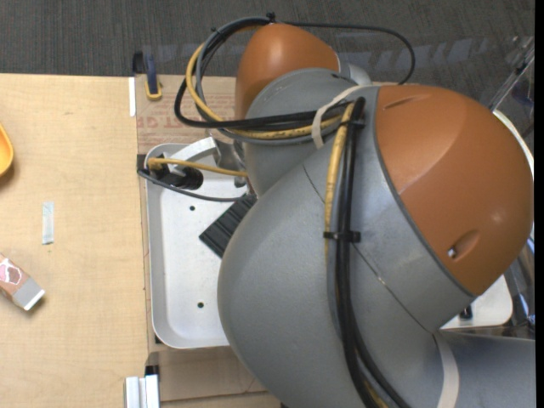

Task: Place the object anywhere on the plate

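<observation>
the arm [365, 253] looms over the white bin [174, 313], hiding the plate and the object, so i cannot tell where either lies, nor the pincer's state. best to lower slowly, centred over the plate.

Grey arm [340, 313] with orange-brown caps [450, 194], bound by black and yellow cables [255, 126]. White bin [174, 313] holding a black ridged block [223, 228]. Pale wood-grain bench [76, 160]; orange object [4, 153] at nine o'clock; pink-and-white packet [17, 283] at eight o'clock.
</observation>
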`<state>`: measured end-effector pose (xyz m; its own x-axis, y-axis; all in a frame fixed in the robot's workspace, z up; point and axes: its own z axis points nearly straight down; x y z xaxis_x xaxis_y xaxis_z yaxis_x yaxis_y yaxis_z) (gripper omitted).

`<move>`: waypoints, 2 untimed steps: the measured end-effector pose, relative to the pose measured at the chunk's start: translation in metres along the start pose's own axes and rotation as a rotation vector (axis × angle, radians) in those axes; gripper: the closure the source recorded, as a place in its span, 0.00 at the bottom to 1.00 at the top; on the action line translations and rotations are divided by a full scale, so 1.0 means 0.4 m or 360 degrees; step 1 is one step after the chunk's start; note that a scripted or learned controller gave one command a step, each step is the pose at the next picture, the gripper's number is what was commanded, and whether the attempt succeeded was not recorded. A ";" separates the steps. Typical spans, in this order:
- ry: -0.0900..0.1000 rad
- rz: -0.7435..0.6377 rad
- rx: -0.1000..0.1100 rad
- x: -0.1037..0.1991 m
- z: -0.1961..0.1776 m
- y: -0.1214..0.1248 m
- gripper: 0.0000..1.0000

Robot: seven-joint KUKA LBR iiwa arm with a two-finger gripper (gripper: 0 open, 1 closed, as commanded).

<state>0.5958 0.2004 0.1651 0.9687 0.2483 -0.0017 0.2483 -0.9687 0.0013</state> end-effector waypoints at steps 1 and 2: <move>-0.0003 0.0036 0.0000 0.112 0.172 0.092 0.00; 0.0000 -0.0143 0.0000 0.140 -0.055 0.011 0.00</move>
<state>0.6512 0.2102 0.1868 0.9426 0.3339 -0.0015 0.3339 -0.9426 0.0013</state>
